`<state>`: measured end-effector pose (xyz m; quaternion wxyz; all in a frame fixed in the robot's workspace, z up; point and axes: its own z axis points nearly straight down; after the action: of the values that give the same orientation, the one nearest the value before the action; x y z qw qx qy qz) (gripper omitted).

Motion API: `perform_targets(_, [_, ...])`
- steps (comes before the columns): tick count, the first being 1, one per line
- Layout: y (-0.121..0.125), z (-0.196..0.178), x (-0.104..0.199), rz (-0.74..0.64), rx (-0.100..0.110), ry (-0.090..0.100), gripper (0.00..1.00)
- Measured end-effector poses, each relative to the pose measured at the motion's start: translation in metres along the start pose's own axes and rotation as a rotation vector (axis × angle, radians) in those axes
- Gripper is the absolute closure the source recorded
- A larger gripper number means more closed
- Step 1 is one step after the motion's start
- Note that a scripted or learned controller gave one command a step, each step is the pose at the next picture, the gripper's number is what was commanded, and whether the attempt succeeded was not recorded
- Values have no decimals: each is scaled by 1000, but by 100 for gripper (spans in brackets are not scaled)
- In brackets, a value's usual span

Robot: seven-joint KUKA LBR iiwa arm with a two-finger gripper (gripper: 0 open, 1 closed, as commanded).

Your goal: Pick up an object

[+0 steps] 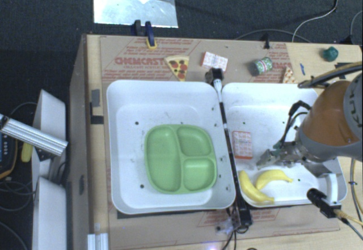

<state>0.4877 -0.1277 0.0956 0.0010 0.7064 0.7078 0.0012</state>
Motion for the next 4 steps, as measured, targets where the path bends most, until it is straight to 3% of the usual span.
perform_targets(1, [87, -98, -39, -2, -2, -3, 0])
perform_targets(2, [27, 11, -75, 1, 3, -1, 0])
perform_targets(3, [0, -73, -79, 2, -1, -2, 0])
perform_targets(4, [43, -56, -26, -1, 1, -1, 0])
